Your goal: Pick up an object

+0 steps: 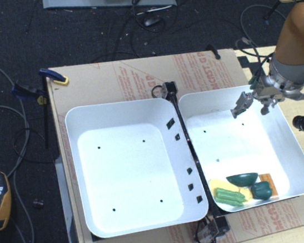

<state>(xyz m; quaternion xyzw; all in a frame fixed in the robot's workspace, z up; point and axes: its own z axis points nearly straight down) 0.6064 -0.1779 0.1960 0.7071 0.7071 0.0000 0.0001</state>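
Observation:
Several small objects lie in the near corner of the right bin [287,127]: a dark green bowl-shaped piece [242,179], a light green ridged piece [229,196], a teal lump [261,190], a pale yellow flat piece [219,185] and an orange flat piece [267,179]. My gripper [253,104] hangs over the far part of the right bin, well away from these objects. Its two fingers stand apart with nothing between them, so it is open.
The left bin [80,128] sits beside the right one, with a black clip strip [185,141] between them. Both rest on a cardboard sheet [128,73]. Cables and a blue and yellow clamp [53,77] lie beyond the bins.

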